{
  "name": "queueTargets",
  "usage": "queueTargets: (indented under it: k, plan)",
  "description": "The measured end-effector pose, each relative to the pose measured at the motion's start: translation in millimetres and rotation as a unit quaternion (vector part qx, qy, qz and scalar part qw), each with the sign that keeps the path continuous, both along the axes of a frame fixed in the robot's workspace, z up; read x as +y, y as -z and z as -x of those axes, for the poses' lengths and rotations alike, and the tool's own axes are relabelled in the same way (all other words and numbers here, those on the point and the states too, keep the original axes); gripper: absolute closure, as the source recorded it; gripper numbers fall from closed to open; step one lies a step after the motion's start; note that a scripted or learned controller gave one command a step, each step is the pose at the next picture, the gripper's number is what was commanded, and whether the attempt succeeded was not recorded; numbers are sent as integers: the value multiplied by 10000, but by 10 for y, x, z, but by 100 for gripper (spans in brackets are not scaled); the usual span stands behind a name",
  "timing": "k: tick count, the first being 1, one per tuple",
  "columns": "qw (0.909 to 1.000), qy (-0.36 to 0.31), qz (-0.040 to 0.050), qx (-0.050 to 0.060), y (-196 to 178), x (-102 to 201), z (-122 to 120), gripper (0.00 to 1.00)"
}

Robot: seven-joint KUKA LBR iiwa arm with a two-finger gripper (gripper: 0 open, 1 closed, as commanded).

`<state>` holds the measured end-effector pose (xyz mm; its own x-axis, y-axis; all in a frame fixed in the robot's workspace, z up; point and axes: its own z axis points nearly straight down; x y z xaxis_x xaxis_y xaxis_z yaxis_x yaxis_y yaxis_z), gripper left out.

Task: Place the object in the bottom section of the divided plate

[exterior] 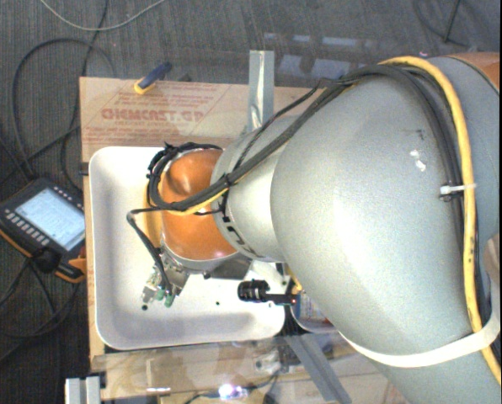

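A grey KUKA iiwa arm [377, 217] reaches in from the right and takes up most of the view above the bench. Its orange band [192, 209] hangs over the middle of the left white bin [116, 251]. Below the band the gripper [157, 293] points down and to the left, just above the bin's pale floor near its lower left part. From this angle nobody can tell whether the claw is released or clenched, and nothing can be seen held in it.

The arm's bulk covers the right-hand bin and much of the left one, so where the object and the divided plate lie cannot be told. A blue-and-white sliver [306, 312] peeks out under the arm beside the left bin's lower right corner, too small to identify.

A yellow cable [458, 141] runs along the arm's upper side beside a bundle of black cables [162, 179], which loops around the orange band. Behind the bin lies a cardboard sheet [150, 112] with red lettering. A small blue-and-yellow item [152, 76] rests on its far edge. A metal post [261, 91] stands at the bench's far side. To the left, on dark carpet, sits a teach pendant [45, 221] with a lit screen and orange trim, with loose floor cables [66, 15] nearby.
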<state>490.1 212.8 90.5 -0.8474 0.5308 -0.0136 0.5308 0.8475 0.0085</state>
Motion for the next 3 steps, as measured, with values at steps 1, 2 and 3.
queueTargets:
  k: [1,2,3]
  plan:
    - [9991,414,-37,-1,-7,-852,9,100]
    - [9867,-1625,17,-52,-14,-831,-19,100]
    - [9422,-3351,22,-64,-17,-929,-14,100]
